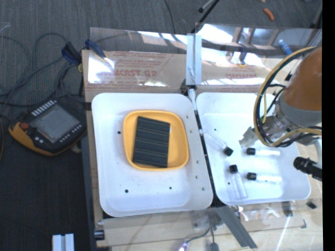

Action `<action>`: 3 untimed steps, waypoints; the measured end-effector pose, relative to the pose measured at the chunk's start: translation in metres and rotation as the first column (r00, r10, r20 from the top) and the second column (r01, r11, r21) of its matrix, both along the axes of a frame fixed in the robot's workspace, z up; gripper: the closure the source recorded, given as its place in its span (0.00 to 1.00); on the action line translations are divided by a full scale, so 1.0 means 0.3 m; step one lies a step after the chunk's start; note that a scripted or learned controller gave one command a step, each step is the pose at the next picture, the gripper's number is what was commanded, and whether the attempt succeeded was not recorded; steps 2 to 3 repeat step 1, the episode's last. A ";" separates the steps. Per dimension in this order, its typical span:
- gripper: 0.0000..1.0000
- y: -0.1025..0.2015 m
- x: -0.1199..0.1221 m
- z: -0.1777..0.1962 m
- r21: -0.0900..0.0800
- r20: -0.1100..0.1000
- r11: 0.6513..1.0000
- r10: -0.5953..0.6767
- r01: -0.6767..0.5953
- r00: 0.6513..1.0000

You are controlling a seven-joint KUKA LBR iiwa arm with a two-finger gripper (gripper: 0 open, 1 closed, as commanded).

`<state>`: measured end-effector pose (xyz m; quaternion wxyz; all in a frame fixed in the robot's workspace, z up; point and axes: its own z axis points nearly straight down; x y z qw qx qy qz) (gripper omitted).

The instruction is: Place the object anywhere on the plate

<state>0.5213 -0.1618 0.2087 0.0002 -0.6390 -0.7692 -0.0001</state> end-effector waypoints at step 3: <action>0.00 0.000 0.000 0.000 0.000 0.000 1.000 0.000 0.000 1.000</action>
